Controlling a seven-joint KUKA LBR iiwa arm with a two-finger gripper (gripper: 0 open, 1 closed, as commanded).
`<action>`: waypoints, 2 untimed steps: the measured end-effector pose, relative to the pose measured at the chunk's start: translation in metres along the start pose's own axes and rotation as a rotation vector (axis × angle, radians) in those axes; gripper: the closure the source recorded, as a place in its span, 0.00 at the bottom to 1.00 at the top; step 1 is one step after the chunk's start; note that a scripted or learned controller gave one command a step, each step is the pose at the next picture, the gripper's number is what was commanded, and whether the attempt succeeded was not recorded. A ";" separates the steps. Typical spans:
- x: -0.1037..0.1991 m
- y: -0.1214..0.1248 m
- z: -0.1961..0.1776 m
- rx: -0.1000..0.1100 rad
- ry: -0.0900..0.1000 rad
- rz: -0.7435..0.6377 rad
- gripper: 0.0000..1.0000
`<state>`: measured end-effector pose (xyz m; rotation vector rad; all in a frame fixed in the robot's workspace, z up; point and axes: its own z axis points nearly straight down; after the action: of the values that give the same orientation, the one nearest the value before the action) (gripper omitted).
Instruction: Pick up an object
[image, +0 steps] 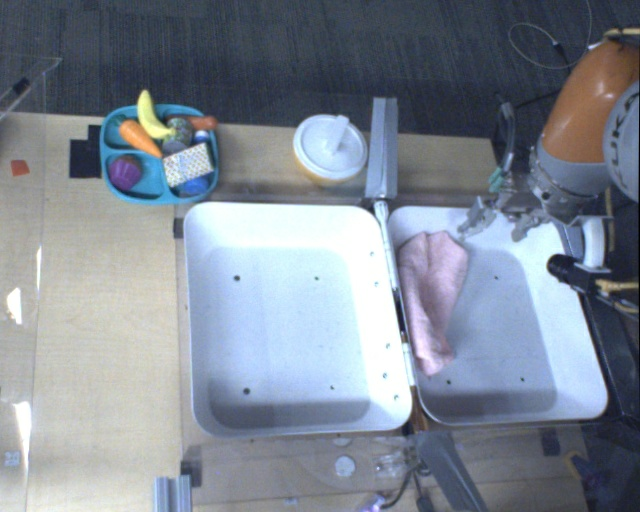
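Pink cloth (433, 296) lies crumpled in right bin (540, 395), against its left wall. Pincer (497, 218) hovers over bin's back edge, fingers spread wide, nothing btwn them, apart from cloth

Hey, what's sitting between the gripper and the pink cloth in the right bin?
Nothing: in the camera view, bare white bin floor separates the gripper from the pink cloth.

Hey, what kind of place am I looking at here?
Probably a robotics lab's grasping test bench: a grey-and-orange robot arm over two shallow white plastic bins, one holding a pink cloth towel, with a blue toy-food tray nearby.
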<state>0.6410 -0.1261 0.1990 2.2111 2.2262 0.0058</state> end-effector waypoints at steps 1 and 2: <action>0.024 0.008 0.106 -0.003 0.000 -0.098 0.00; -0.015 -0.025 0.110 -0.006 -0.002 -0.148 0.00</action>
<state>0.6163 -0.1416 0.0889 2.0368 2.3791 0.0091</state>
